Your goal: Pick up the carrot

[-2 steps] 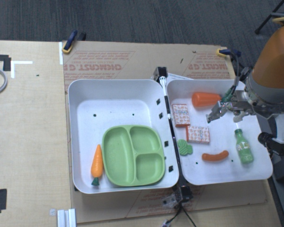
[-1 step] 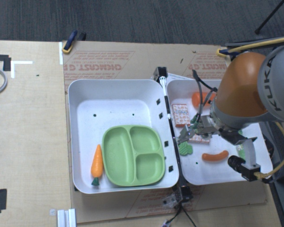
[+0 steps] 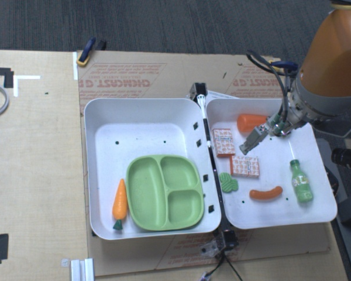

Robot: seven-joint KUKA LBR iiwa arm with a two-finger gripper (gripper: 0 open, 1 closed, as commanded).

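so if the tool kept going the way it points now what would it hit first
Probably the lower pink box: the tool points down-left toward it in the right bin. Its height above the bin is unclear, so this is a guess.

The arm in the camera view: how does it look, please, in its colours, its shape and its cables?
The arm is bulky and rounded, with a broad orange band above a grey wrist section. Dark cables, with a blue piece among them, loop along its left side. The end effector is slim and made of grey metal, much narrower than the arm that carries it.
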